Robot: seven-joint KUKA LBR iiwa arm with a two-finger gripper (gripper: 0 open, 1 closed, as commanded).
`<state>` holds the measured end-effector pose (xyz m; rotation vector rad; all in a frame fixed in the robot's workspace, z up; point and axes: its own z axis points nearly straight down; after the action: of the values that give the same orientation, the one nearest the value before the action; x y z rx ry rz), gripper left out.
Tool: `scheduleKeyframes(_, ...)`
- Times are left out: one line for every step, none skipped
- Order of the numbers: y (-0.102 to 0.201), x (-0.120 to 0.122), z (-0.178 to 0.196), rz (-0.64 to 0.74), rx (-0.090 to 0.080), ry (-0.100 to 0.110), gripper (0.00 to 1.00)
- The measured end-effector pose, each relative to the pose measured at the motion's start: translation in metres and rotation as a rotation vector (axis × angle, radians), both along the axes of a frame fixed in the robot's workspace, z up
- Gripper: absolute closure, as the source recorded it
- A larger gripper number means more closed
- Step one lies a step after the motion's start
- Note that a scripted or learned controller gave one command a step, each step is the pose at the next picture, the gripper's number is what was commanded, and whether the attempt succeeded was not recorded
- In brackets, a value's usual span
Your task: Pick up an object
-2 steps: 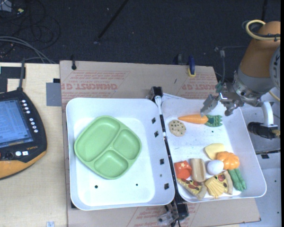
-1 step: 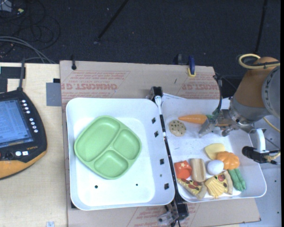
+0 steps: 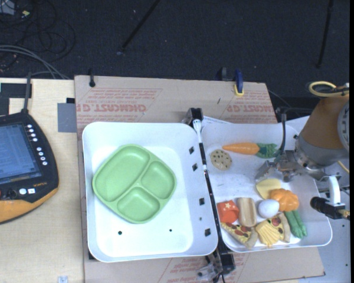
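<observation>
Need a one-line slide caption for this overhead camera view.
KUKA gripper poised over toy food in the right bin, near the carrot and cookie; green divided plate in the left bin.

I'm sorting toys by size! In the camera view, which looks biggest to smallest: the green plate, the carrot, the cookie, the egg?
1. Green plate
2. Carrot
3. Cookie and egg: they look about alike, so I won't rank them.

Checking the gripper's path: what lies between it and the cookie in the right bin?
In the camera view, bare white bin floor separates the gripper from the cookie. The carrot lies just above that stretch.
</observation>
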<state>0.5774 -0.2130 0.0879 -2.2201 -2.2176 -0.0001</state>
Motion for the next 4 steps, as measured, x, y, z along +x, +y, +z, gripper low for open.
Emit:
scheduleKeyframes(0.025, -0.023, 0.001, -0.001, -0.003, -0.004, 0.0)
scheduleKeyframes(0.053, -0.023, 0.001, 0.002, -0.004, -0.004, 0.0)
scheduleKeyframes(0.053, -0.022, 0.01, -0.001, 0.003, 0.0, 1.0)
scheduleKeyframes(0.047, -0.035, 0.064, -0.002, -0.003, -0.002, 1.0)
